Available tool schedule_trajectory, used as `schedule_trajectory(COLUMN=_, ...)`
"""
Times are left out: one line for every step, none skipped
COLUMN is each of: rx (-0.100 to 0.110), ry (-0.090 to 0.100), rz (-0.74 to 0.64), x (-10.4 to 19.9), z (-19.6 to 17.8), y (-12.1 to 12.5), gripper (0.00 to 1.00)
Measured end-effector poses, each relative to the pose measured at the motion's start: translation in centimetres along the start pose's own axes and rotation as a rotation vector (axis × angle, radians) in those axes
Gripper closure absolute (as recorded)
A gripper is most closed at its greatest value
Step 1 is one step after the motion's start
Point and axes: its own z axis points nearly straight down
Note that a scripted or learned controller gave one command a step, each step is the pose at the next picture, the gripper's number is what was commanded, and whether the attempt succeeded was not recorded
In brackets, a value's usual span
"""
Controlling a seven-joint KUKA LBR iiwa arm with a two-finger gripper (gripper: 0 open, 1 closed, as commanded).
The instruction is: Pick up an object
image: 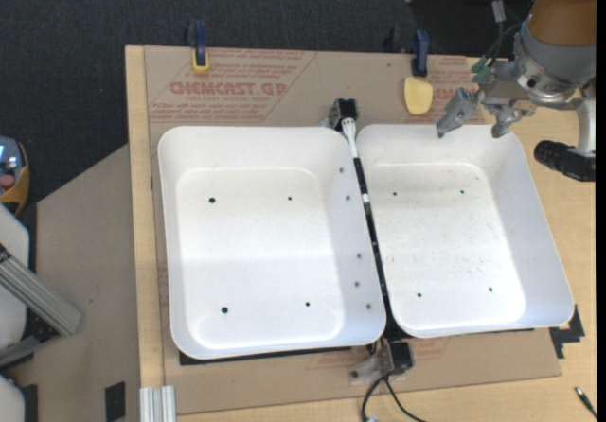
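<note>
The arm point(564, 13) comes in at the upper right of the camera view, its orange band uppermost and the grey wrist below it, the whole limb leaning down and toward the left so that the tool end hangs over the far edge of the right bin point(530, 221). The gripper point(473, 119) stands with its two fingers spread apart — one dark finger point(453, 114) slanting down to the left, the other at the right pointing more steeply down — and nothing lies between them. Both tips are near the bin's far rim, above its back corner rather than down on its floor.

A small pale yellow object point(418, 95) rests on the brown board point(275, 84) behind the bins, just beyond the right bin's far left corner. It sits just below a blue clamp point(419, 51) on the board's far edge and is a little to the left of the left finger, apart from it and not touched by it.

The left bin point(189, 221) lies beside the right one, their inner rims meeting along a dark strip point(365, 212) that runs from the far edge toward the near edge. A second blue-and-yellow clamp point(198, 43) grips the board's far edge further left — well away from the gripper
</note>
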Motion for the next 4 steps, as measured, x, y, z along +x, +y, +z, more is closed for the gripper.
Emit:
schedule_trajectory(rx=0.005, ry=0.000, rz=0.004, x=-5.8, z=10.8, y=2.9, gripper=0.00)
schedule_trajectory(rx=0.008, ry=0.003, rz=0.001, x=-2.6, z=17.9, y=-2.3, gripper=0.00)
schedule_trajectory(rx=-0.003, ry=-0.001, rz=0.001, x=-2.8, z=16.4, y=-1.9, gripper=1.00)
schedule_trajectory(rx=-0.016, ry=-0.010, rz=0.006, x=-11.0, z=1.9, y=-1.7, gripper=1.00)
